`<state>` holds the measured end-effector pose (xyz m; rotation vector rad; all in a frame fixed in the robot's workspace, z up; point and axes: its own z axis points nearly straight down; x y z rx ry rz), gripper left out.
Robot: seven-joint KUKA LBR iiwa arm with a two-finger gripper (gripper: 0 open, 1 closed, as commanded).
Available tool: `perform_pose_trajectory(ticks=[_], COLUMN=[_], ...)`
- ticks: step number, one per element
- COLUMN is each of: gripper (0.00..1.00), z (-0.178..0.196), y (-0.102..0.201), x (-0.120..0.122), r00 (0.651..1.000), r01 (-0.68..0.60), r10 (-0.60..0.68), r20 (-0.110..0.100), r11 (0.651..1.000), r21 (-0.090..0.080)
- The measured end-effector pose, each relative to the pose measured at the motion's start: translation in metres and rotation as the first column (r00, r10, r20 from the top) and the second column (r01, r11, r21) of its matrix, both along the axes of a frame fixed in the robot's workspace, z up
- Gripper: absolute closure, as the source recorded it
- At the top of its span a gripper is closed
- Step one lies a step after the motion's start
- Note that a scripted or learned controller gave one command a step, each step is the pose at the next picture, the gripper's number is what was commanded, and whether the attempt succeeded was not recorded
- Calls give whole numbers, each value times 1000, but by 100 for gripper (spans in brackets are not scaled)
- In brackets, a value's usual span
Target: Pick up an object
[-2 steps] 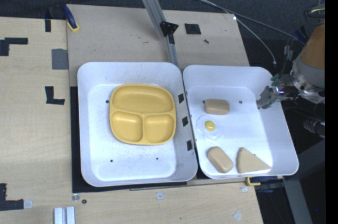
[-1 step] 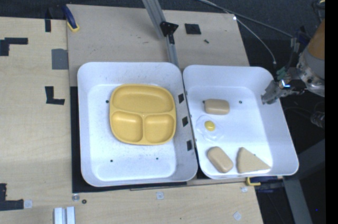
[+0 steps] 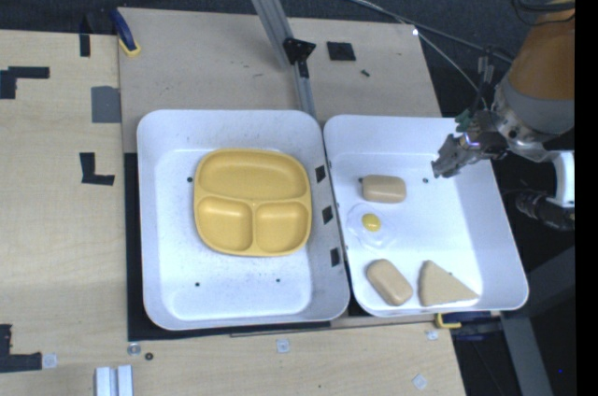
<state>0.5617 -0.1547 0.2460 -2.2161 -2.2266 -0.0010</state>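
Nothing is picked up yet, by the look of it: in the right bin lie a tan roll, a fried egg, a second roll and a wedge of bread, all resting on the floor; any one would serve. The gripper hovers over the bin's upper right part, nearest the first roll yet apart from it; whether its fingers are spread or pressed together I cannot tell, as they read as one dark shape, seemingly holding nothing. In the left bin sits a yellow divided plate.
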Motion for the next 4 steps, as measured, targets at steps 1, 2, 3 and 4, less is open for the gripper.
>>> perform_pose_trajectory(ticks=[1,2,3,4], gripper=[100,100,100,100], z=[-13,-14,-11,-16], y=[48,102,146,209], x=[11,35,53,64], r00=[1000,1000,1000,1000], r01=[1,-1,0,-2], r10=[-1,1,0,2], r20=[-2,-1,-1,-1], r11=[1000,1000,1000,1000], r21=[-1,0,0,0])
